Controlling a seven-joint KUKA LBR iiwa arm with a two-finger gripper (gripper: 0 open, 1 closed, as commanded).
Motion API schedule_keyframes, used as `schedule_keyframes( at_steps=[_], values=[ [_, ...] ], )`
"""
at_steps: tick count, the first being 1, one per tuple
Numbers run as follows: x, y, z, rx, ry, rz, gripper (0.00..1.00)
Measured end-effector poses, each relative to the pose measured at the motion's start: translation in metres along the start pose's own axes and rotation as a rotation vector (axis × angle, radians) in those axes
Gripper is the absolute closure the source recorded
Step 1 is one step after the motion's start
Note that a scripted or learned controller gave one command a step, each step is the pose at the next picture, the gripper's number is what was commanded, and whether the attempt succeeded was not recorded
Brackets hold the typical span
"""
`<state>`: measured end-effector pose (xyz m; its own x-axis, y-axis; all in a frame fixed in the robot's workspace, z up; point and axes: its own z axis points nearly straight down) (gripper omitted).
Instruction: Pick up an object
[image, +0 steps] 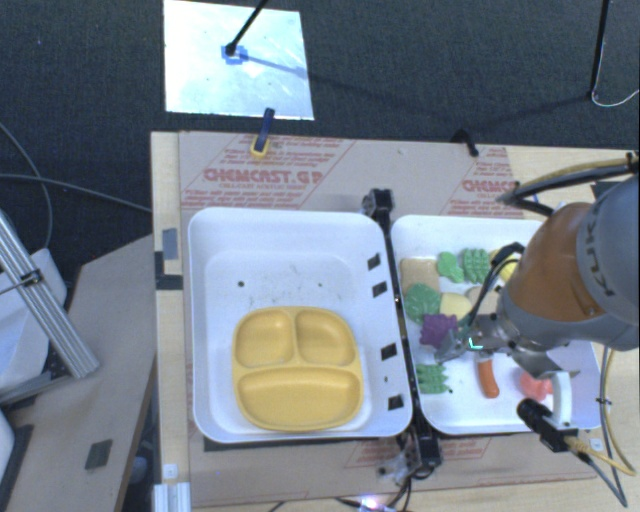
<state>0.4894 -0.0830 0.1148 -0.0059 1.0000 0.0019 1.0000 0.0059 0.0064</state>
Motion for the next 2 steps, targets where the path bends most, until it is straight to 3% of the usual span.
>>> schedule_keyframes(
  at_steps=[1,2],
  values=[
    [0.04,-0.001,-0.073,-0.001,-0.001,-0.003,0.0],
    [-0.03,-0.005,0.003,0.011,-0.004,0.012,0.0]
  ],
)
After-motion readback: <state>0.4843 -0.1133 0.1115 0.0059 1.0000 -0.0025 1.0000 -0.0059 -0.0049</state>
